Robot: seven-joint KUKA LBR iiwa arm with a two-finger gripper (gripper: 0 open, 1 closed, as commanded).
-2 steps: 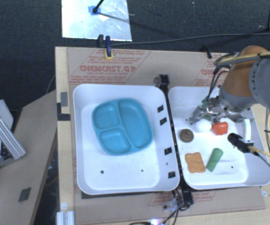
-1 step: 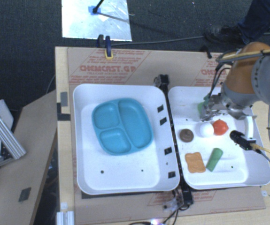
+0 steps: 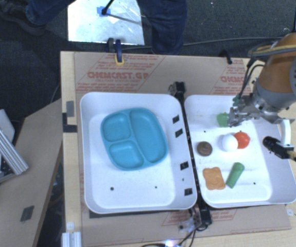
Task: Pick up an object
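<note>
The pincer (image 3: 233,118) is seen low in the right bin (image 3: 286,189), at a small green object (image 3: 222,119) near that bin's upper left; whether it is apart or together cannot be told, and nothing is shown to be held. The green object is partly hidden, so its shape is left uncertain. It is judged to be a light, hard plastic toy, smooth and likely to slip or roll if pinched off-centre, so a hold across its middle is advised. Nearby, a white and red piece (image 3: 234,141), a brown round piece (image 3: 204,148), an orange flat piece (image 3: 213,178) and a green cylinder (image 3: 235,174) are laid apart. A blue tray (image 3: 134,138) is seen in the left bin (image 3: 96,189).
</note>
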